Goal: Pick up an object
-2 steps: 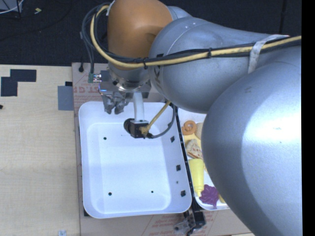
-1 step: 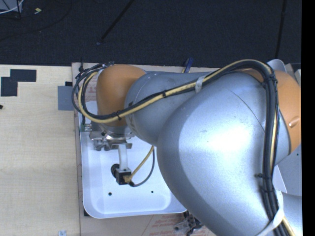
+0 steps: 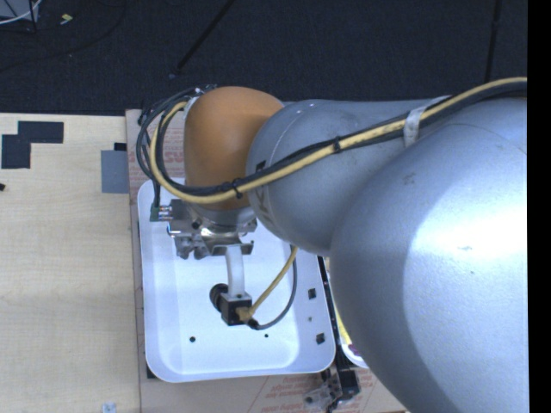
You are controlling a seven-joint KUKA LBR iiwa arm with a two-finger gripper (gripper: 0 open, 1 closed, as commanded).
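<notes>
Nearest the camera, the grey arm loomed across the right of the view, reaching in toward the left. Past its bulk, an orange band capped the wrist. The gripper hung beneath that over the far half of a white bin, and whether it was open or closed could not be told. A few dark specks dotted the bin's floor, too small to identify. A yellow sliver showed under the arm just beside the bin's right rim, mostly hidden, the one likely object to pick. Left of the bin stretched the pale bench, with black patches near its far edge and a dark floor beyond.
</notes>
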